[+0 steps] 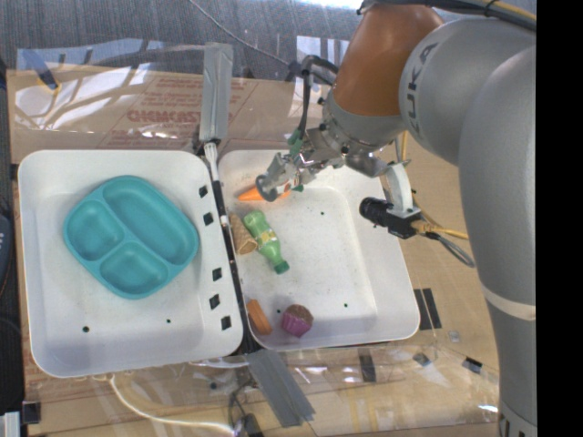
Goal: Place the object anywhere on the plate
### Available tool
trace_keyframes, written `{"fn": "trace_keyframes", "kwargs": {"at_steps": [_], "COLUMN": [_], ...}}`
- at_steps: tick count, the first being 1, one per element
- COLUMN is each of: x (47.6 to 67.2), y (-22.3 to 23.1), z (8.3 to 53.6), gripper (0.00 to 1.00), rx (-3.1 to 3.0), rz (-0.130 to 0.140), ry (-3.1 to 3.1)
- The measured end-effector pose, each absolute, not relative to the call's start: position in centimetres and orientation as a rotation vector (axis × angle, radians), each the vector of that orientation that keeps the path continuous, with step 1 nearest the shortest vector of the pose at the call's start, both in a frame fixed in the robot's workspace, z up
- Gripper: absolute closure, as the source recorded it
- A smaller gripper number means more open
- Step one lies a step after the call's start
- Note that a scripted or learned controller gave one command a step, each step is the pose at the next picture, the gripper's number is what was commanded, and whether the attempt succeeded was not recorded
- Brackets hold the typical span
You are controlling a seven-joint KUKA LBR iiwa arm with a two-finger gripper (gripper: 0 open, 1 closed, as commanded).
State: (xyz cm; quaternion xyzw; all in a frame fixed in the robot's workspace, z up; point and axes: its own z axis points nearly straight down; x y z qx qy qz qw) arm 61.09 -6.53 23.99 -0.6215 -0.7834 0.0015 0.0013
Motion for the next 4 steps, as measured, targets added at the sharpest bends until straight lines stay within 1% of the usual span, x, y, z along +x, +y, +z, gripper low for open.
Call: {"fn": "trace_keyframes", "kwargs": {"at_steps": [1, 2, 3, 4], "x": [61.4, 58.0, 59.3, 59.3], "y": [3.0, 7.9, 6.7, 6.7], "z": [18.6, 18.9, 18.9, 18.9], "gripper": [1.00, 1.00, 1.00, 0.00], "rx": [-1.855, -1.389, -0.658, -0.658], "rz": [0.010, 0.008, 0.002, 0.002], "ry": [-2.524, -2.810, -3.070, -3.070]}}
